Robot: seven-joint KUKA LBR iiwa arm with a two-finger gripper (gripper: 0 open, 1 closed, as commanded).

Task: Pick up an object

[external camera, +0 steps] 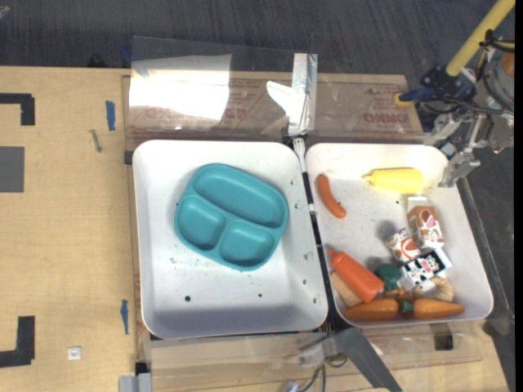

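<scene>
The right white bin (480, 261) holds several toy foods. A red sausage (330, 196) lies near its left wall, and a yellow corn-like piece (394, 179) sits at the back. A brown carton (425, 224), a small red-and-white carton (401, 244) and a black-and-white carton (426, 269) cluster on the right. An orange bottle (356, 274) and carrots (409, 307) lie along the front. My gripper (456, 160) hangs over the bin's back right corner, just right of the yellow piece, with nothing seen in it.
The left white bin (155, 243) bears a teal divided plate (232, 216). A clear plastic sheet (212, 96) and a taped upright strip (302, 96) stand behind the bins. A yellow pole (482, 27) slants at the upper right. Tan bench surface (57, 219) spreads to the left.
</scene>
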